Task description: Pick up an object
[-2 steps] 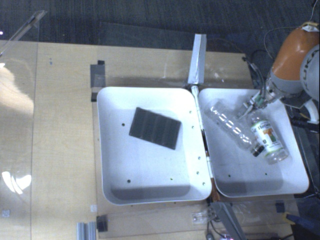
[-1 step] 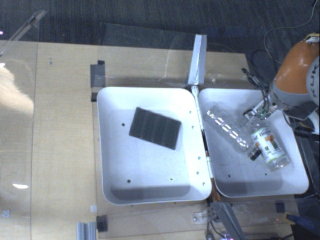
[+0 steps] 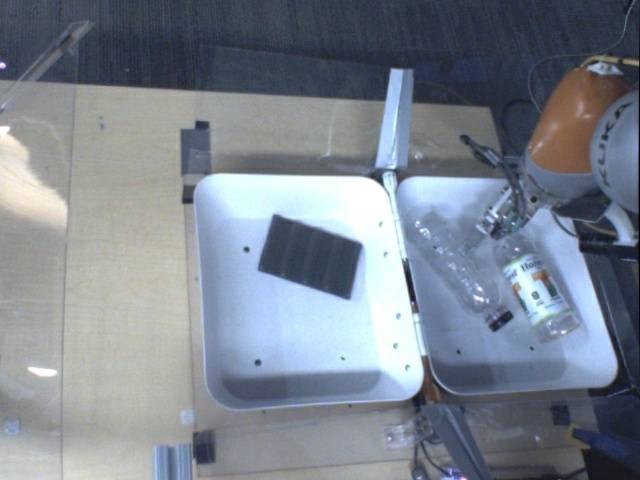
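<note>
A dark grey ribbed rectangular pad (image 3: pixel 310 256) lies flat in the left bin (image 3: pixel 230 368). In the right bin (image 3: pixel 590 368) a clear crumpled plastic bottle (image 3: pixel 455 260) lies slantwise, and a clear bottle with a brown and white label (image 3: pixel 537 293) lies to its right. A small black piece (image 3: pixel 500 319) rests between them near the bin's middle. My gripper (image 3: pixel 499 221) hangs low over the upper part of the right bin, just above the labelled bottle's cap end and right of the crumpled bottle. Nothing visibly sits in it.
A grey metal post (image 3: pixel 396 118) rises behind the seam between the bins. The arm's orange band (image 3: pixel 565 118) and cables (image 3: pixel 600 230) crowd the right bin's far right corner. A wooden bench top (image 3: pixel 100 268) spreads to the left.
</note>
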